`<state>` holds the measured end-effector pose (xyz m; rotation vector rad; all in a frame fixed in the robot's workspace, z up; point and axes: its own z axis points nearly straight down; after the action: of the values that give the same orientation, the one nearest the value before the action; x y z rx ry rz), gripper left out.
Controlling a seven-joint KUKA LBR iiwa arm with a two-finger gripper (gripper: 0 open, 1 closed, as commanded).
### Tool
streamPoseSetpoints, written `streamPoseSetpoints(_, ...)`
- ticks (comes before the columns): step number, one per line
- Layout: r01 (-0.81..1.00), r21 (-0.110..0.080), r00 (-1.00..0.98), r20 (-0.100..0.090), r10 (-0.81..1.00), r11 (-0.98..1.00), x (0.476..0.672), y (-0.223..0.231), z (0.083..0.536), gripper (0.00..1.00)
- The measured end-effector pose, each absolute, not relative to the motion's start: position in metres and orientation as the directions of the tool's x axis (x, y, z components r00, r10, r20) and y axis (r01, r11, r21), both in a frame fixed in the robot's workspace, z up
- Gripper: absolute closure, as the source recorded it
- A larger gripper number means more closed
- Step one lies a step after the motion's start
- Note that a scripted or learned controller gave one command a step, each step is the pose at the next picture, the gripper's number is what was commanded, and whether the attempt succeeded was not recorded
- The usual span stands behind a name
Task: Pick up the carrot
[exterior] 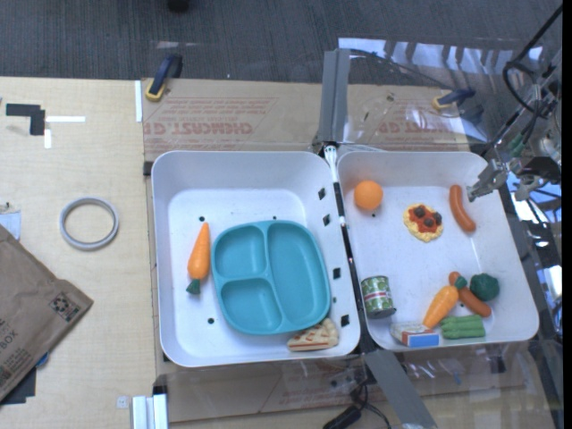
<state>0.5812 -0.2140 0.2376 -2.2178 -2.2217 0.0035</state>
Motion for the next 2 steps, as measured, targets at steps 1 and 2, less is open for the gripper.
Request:
streamPoseSetpoints(1,0.999,-0.003,-0.042,0.002,0.999,0.042,0.556,-0.22,0.121,0.0)
streamPoseSetpoints(2,0.995,-0.001,0.101,-0.001,0.995,-0.101,0.573,-0.202,0.131,0.0)
